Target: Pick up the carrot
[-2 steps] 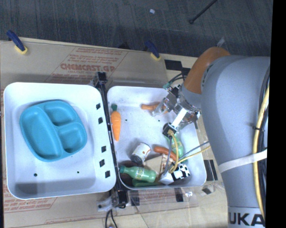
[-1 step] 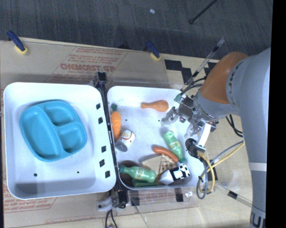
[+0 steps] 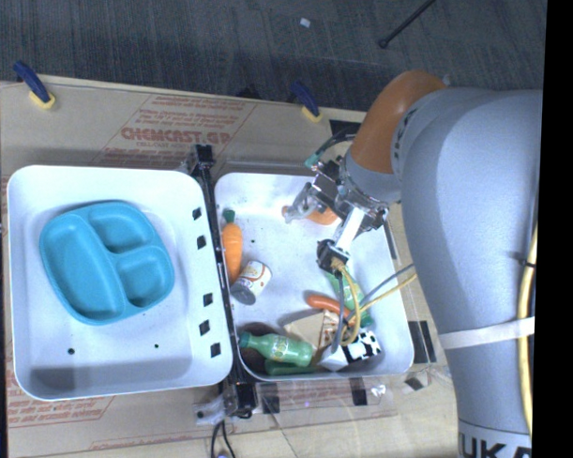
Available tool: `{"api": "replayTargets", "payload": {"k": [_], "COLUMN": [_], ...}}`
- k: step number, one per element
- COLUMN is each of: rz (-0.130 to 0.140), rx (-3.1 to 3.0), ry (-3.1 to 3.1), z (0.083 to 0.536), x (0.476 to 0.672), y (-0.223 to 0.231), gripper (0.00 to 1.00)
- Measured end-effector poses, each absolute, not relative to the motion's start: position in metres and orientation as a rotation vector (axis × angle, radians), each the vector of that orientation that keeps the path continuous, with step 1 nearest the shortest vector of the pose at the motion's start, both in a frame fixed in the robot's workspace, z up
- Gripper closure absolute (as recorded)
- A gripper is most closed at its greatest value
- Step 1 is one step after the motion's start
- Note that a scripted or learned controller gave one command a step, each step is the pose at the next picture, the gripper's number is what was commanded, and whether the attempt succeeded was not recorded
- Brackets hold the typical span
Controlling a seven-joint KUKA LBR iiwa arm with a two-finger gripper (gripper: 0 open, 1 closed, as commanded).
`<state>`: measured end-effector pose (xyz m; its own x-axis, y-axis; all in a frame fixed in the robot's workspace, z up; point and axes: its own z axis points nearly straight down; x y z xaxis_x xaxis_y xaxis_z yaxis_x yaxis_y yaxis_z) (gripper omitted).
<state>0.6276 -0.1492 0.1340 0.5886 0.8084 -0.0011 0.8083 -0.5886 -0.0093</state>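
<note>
Writing: the cardboard sheet (image 3: 177, 126) under the bins carries red print reading "CHEMCAST GP", with smaller lines too fine to read. White letters "UKA" show on the arm's grey casing (image 3: 490, 451) at the near right.

Carrot (image 3: 231, 247): orange, with a small green top (image 3: 228, 215). It lies in the right bin (image 3: 269, 190) against the left wall, beside the divider. Long axis runs far to near; the green top points to the far side, the narrower end to the near side.

Can (image 3: 250, 280): small, lying on its side just near and right of the carrot, close to it; label unreadable.

Green bottle (image 3: 278, 350): lies on its side along the near wall of the right bin; yellowish label, text not legible.

Black-and-white patterned item (image 3: 362, 347): near right corner of the right bin.

Orange-red piece (image 3: 321, 302): on a tan wedge in the near half of the right bin.

Blue divided tray (image 3: 107, 259): three compartments, in the left bin (image 3: 37, 374).

Blue clamps (image 3: 33, 83): on the far edge of the cardboard.

Gripper (image 3: 306, 207): over the far part of the right bin, well right of the carrot and apart from it. Whether the claw is released or clenched cannot be told; an orange shape sits just behind it.
</note>
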Motion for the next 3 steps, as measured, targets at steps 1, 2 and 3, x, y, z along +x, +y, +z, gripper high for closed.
{"api": "replayTargets", "payload": {"k": [1, 2, 3], "rz": [0.009, -0.006, 0.013], "rx": [-2.751, -2.751, -2.655], "ry": [-1.503, -1.511, -1.656], "z": [0.090, 0.179, 0.088], "x": [0.647, 0.659, 0.655], "y": [-0.173, -0.115, -0.104], "gripper": [0.00, 0.00, 0.00]}}
